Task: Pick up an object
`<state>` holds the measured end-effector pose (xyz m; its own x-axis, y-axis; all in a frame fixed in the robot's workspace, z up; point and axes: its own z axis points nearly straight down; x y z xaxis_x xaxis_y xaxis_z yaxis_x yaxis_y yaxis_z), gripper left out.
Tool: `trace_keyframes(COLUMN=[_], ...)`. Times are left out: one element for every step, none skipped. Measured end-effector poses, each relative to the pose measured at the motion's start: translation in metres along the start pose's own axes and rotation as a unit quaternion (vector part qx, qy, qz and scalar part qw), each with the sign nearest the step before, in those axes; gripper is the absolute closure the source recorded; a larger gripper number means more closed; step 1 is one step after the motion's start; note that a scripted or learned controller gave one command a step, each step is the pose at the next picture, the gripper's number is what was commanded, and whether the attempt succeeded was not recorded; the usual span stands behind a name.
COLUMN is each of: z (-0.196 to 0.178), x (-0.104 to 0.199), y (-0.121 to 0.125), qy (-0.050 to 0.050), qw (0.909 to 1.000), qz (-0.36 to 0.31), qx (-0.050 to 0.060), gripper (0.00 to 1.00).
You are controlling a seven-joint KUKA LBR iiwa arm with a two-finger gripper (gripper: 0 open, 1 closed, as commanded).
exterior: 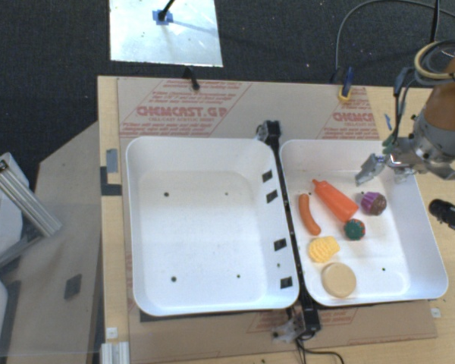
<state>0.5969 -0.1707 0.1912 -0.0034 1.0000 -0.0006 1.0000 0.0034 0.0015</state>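
Gripper (371,169) at upper right of frame above the right bin (421,279), finger state cannot be told; carrot (334,199), sausage (309,214), purple piece (373,202), green piece (354,230), corn (324,249), tan disc (338,280) lie in that bin.

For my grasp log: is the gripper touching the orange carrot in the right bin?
Apart. The camera view shows bare white bin floor between the gripper and the carrot.

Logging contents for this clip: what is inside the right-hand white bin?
Right-hand white bin holds an orange carrot, orange-red sausage, purple piece, green ball, yellow corn, tan disc. Nothing looks covered.
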Motion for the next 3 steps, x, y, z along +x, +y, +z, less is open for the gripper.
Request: trace_keyframes(z=[0.11,0.095,-0.001], x=[0.058,0.055,0.113], y=[0.033,0.033,0.07], qy=[0.001,0.0,0.001], qw=[1.0,1.0,1.0], qz=[-0.003,-0.002,-0.004], qx=[0.0,-0.002,-0.006], gripper=[0.0,1.0,1.0])
